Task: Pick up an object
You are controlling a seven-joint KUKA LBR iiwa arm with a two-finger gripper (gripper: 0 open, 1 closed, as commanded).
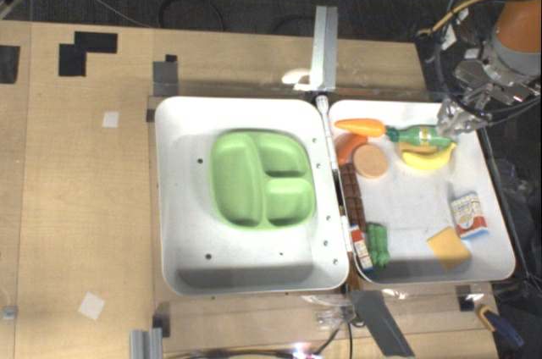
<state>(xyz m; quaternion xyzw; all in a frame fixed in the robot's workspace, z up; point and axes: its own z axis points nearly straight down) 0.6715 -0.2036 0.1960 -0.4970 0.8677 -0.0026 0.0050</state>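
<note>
The hand (457, 118), its grip state impossible to tell, hovers at the right bin's (495, 264) far edge just beside the banana (426, 157), so it should descend squarely over the fruit's middle before closing.

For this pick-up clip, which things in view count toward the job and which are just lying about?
Job:
- gripper, over the right bin's far corner
- banana just beside it
- carrot, cheese wedge, small carton, other possible picks
- right bin

Lying about:
- green divided tray
- left bin holding it
</note>
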